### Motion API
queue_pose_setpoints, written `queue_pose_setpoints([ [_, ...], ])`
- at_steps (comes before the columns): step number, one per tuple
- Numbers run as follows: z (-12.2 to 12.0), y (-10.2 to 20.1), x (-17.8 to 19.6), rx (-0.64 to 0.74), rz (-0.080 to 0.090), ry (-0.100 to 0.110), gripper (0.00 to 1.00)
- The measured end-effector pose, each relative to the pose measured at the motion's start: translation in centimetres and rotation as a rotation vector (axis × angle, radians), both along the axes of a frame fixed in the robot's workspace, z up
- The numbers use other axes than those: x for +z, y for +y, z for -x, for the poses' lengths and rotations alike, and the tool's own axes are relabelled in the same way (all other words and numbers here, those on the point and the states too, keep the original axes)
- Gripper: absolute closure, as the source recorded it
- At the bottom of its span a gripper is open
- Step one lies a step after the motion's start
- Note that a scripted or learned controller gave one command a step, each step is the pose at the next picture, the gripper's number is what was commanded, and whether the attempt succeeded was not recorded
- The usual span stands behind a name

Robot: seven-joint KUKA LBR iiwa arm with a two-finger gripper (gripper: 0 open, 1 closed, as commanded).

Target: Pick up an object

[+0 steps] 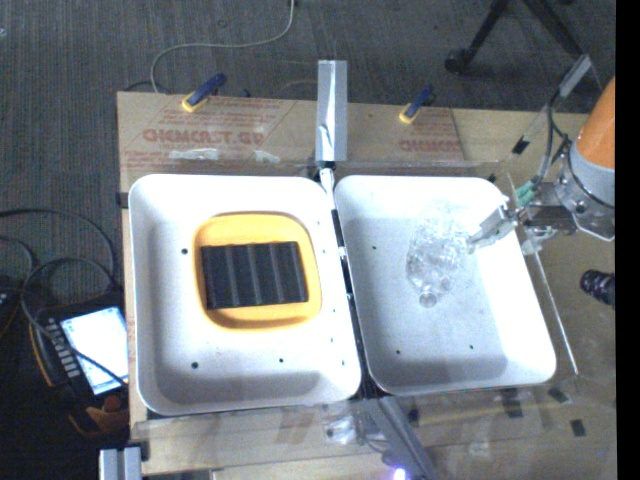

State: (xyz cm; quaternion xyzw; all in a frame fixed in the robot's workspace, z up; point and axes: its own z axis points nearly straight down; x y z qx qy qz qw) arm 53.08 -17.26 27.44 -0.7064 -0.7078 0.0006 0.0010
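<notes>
A crumpled clear plastic object lies in the upper middle of the right white bin. In the left white bin sits a yellow rounded block with a black ribbed top. My gripper reaches in from the right, over the right bin's upper right corner. Its tip points left and stands just beside the clear object's right edge. Nothing is seen held in it. The grey wrist and orange band are at the frame's right edge.
Behind the bins lies a cardboard sheet held by two blue clamps. A metal strip stands at the seam between the bins. A lit tablet with cables lies on the floor at left.
</notes>
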Motion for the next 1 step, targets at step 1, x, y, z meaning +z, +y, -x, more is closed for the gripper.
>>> queue_pose_setpoints([
  [1, -4.54, 2.91, -8.74, -0.064, 0.001, 0.001, 0.00],
])
